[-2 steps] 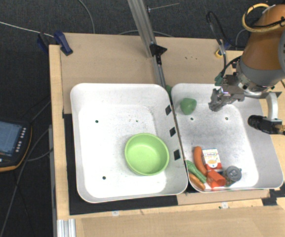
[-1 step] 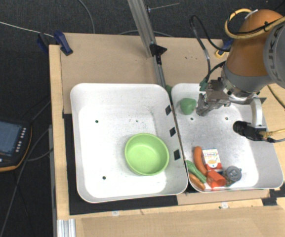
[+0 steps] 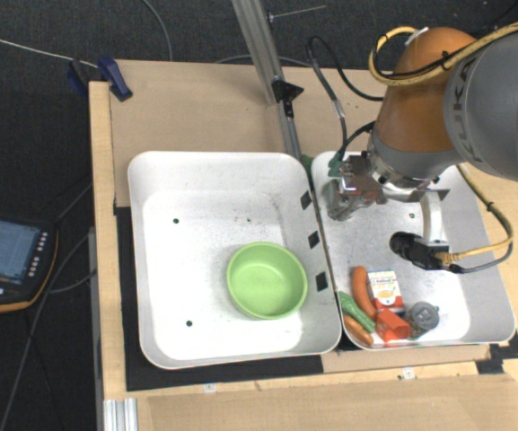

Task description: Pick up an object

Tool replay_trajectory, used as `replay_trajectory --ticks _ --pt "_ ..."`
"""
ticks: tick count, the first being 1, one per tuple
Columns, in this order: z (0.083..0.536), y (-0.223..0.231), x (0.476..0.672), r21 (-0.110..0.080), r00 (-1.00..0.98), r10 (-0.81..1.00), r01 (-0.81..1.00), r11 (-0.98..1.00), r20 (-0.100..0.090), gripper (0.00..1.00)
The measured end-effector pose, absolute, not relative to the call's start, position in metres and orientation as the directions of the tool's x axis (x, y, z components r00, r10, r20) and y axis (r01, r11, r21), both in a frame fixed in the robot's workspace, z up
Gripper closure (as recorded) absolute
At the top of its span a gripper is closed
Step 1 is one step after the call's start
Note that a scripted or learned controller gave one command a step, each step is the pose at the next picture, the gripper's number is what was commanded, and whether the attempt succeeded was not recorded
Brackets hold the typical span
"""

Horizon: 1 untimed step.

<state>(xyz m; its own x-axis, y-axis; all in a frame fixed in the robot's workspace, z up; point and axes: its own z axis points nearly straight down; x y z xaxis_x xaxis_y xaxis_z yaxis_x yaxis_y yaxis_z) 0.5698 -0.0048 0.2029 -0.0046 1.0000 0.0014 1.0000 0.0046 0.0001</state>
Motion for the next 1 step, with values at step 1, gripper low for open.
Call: replay_trajectory --ticks 1 --pt "0.2222 0.0415 0.5491 0.001 -0.005 1.000 1.000 0.005 0.002 1.00"
